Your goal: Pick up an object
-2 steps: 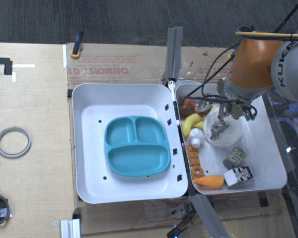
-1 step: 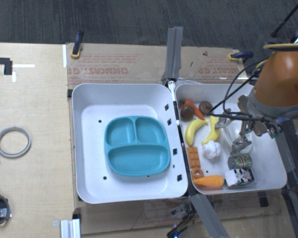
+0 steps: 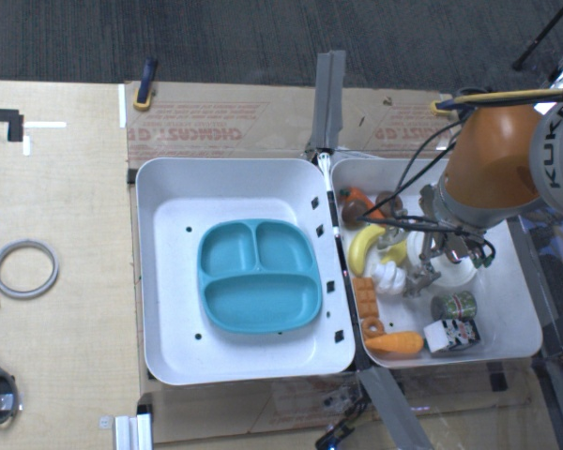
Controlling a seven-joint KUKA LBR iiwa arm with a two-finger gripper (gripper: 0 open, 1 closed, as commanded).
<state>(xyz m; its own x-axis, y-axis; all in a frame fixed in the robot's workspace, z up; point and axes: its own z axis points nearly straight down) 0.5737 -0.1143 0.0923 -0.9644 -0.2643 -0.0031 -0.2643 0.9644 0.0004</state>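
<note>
Camera view, seen from above, with places given relative to the jaws (image 3: 430, 272). Far to their left on the table (image 3: 56, 186) lies a grey tape ring (image 3: 23, 268). Nearer, in the left bin (image 3: 159, 279), rests a blue divided plate (image 3: 260, 276). Inside the right bin (image 3: 516, 336), just left of the jaws, sit a yellow banana (image 3: 361, 247) and a white ribbed object (image 3: 387, 277); farther down-left lie an orange waffle-like piece (image 3: 366, 300) and a carrot (image 3: 394, 344). Below the jaws stand a small green can (image 3: 454, 306) and a dark boxed item (image 3: 450, 336). The jaws hang low among this clutter; whether they are open or closed cannot be told, and nothing is seen between them. The banana, likely a light, stiff plastic toy with a smooth, slippery skin, is the nearest candidate; it is best pinched across its thick middle.
</note>
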